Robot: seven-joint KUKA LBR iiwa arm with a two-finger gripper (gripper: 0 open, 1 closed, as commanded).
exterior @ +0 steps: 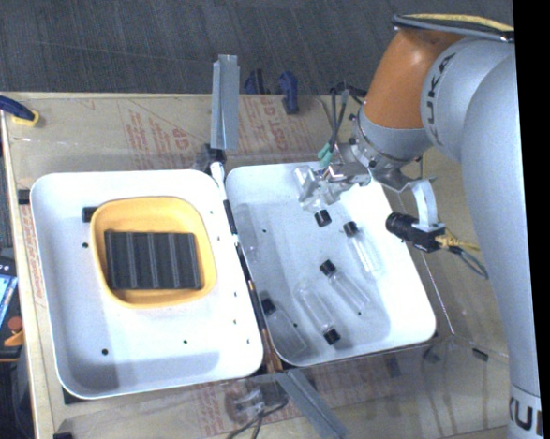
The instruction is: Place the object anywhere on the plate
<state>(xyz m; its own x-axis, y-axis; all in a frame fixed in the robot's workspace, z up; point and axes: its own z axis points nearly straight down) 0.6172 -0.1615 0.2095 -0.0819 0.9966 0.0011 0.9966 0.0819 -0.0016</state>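
Observation:
A yellow plate (pixel 152 247) with a dark ridged centre lies in the left white bin (pixel 77 350). Several clear vials with black caps lie in the right white bin (pixel 409 317): one (pixel 362 248) at the right, one (pixel 344 286) in the middle, one (pixel 316 316) toward the front. My gripper (pixel 316 187) hangs over the far part of the right bin, well right of the plate. A small black cap (pixel 322 217) sits just below it; whether the gripper touches it is unclear.
Another vial (pixel 282 324) lies near the right bin's left wall. A metal bar (pixel 223 100) stands behind the gap between the bins. Blue clamps (pixel 286 88) hold the board's far edge. A black cable plug (pixel 409 228) hangs off the wrist at the right.

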